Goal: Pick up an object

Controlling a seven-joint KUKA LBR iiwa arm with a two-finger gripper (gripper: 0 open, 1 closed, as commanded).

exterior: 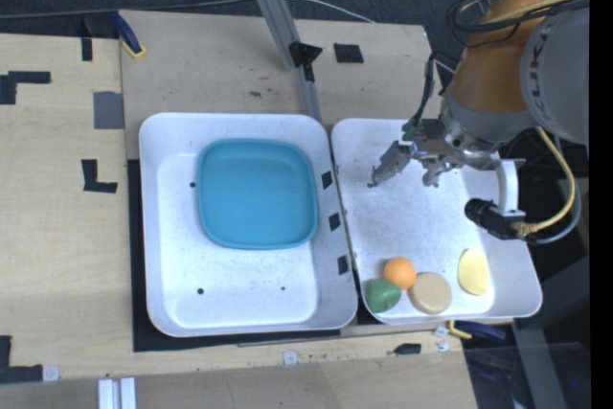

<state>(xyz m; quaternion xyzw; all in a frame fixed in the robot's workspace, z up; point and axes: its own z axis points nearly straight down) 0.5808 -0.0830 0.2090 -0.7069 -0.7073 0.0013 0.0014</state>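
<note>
- The gripper hangs over the upper part of the right bin, fingers spread apart, nothing between them
- Orange ball, green piece, tan disc and yellow piece lie along that bin's near edge
- Nothing grasped yet; descent, closing and lift remain

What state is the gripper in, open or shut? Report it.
Open. The gripper hangs over the bare upper part of the right bin, its jaws spread apart with nothing between them. The small objects lie at the bin's near edge.
</note>
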